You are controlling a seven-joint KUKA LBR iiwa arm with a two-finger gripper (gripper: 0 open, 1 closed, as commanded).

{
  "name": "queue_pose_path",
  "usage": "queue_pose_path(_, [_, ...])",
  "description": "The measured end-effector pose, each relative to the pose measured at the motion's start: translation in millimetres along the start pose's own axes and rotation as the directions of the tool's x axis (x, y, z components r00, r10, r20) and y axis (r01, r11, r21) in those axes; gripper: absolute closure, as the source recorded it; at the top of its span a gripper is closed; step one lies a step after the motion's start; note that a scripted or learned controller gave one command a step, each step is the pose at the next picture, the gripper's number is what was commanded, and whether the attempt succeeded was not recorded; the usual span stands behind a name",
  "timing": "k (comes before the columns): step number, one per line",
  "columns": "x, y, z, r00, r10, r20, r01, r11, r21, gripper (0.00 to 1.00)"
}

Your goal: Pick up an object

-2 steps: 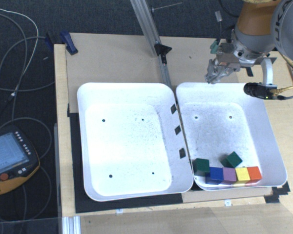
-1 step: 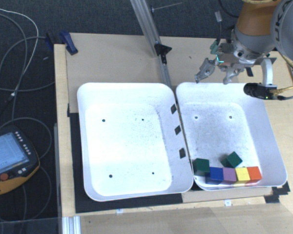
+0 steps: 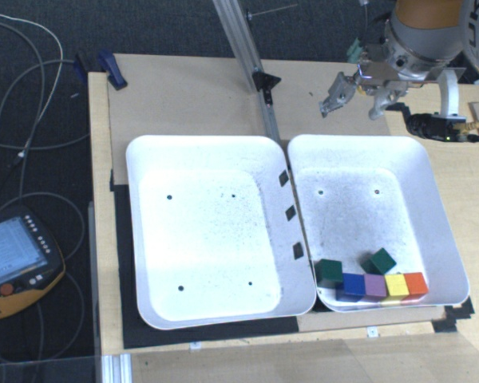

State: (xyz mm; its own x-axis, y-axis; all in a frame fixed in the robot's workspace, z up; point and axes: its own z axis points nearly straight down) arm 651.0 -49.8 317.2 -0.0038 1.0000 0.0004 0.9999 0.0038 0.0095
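The gripper [image 3: 354,102] hangs above the bench beyond the right bin's [image 3: 431,178] far rim, jaws apart and holding nothing. Along that bin's near wall sit two green blocks [image 3: 330,271], then blue [image 3: 354,284], purple [image 3: 375,285], yellow [image 3: 396,284] and orange [image 3: 415,282] blocks.

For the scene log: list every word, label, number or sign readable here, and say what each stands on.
No text reads clearly.
Arm: dark lettering at the frame's top right edge, cut off and unreadable.
Teach pendant: screen lit, contents too blurred to read.
Coloured blocks in the right bin: no markings.
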Motion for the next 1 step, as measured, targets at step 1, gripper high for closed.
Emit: queue_pose_path(1, [110.7, 26.0, 92.5, 1.000, -0.004, -0.003, 0.004, 1.000, 0.018, 0.00])
